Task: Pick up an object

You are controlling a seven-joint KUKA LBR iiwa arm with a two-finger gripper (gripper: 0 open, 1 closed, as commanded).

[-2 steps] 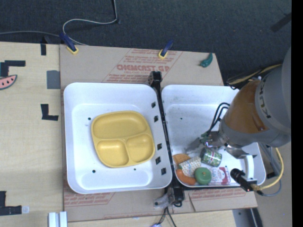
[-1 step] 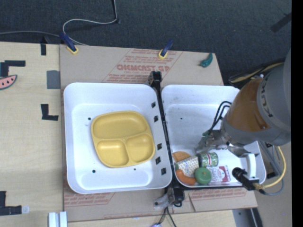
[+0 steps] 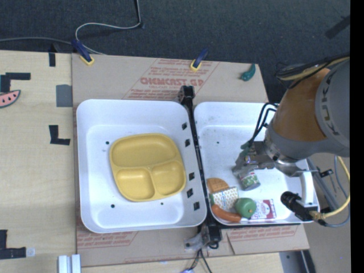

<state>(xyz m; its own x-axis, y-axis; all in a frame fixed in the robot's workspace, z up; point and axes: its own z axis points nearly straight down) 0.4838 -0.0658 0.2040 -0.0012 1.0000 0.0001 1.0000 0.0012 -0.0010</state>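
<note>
Robot lab, clamped cardboard [image 3: 170,81], white bins [image 3: 91,164]

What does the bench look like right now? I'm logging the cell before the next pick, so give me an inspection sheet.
Surface: two white bins side by side, left bin and right bin, on cardboard.
Job's things: in the right bin's near part, a small can, bun, carrot, green ball, flat packet.
Clutter: yellow tray in the left bin.
Claw: claw low in the right bin, just above the can; grasp not clear.
Cables: white cable beyond the cardboard; black cable on the arm.
Surroundings: two yellow clamps, teal item.
</note>
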